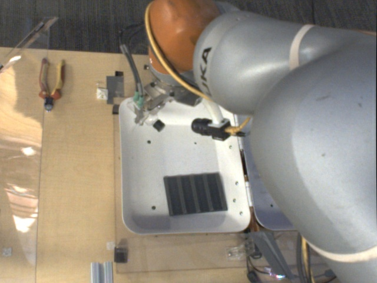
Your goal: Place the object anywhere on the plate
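**Claw point(143, 106) low in the top corner of the left bin**

Claw tip sits in the top left corner of the left white bin point(132, 175), under the orange band point(174, 25) of the big grey arm point(283, 87). I cannot tell if the claw is spread apart or pressed together. The arm hides too much of it. A little green bit point(137, 101) shows right at the claw. I cannot tell if it belongs to the claw or not.

A small dark block point(158, 124) lies on the bin floor, just beside the claw, on the side nearer the middle of the bin. I think this is the thing to move. It is apart from the claw, so nothing is holding it.

The dark ribbed plate point(194, 193) lies flat in the same bin, well apart from the block, near the lower wall.

The block looks tiny, so I guess it is light. It looks hard too, not squishy. It seems turned a bit, with a corner pointing at the claw. A pinch on two flat sides should be best. A pinch on the corners could make it pop out or skid on the smooth white floor.
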`<state>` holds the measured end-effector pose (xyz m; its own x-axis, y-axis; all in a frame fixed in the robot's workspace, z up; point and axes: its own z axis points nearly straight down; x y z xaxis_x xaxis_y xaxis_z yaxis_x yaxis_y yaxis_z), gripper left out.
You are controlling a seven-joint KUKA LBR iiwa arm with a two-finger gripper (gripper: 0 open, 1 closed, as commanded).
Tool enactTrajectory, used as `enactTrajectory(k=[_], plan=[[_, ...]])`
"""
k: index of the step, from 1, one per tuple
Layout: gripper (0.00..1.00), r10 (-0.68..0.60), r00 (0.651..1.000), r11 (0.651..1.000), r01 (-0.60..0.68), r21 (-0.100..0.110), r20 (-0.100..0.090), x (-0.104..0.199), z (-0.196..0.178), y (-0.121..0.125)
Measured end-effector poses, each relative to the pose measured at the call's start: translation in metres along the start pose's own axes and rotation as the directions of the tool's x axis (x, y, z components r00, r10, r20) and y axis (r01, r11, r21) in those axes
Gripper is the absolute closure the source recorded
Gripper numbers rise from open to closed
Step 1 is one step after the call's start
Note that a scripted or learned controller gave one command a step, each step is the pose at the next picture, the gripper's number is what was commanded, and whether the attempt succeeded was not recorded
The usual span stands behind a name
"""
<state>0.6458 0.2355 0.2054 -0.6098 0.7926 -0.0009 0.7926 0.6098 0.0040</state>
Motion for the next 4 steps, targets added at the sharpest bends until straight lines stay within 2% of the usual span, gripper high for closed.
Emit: enactTrajectory(k=[1, 2, 3, 4], plan=[[1.0, -0.003, 1.0, 1.0, 0.003, -0.007, 0.002, 0.0, -0.013, 0.002], [1.0, 0.397, 0.918, 0.918, -0.397, 0.008, 0.001, -0.016, 0.093, 0.007], [1.0, 0.062, 0.998, 0.998, -0.062, -0.002, 0.001, -0.022, 0.058, 0.013], [1.0, -0.419, 0.908, 0.908, 0.419, -0.009, 0.008, -0.014, 0.113, -0.029]])
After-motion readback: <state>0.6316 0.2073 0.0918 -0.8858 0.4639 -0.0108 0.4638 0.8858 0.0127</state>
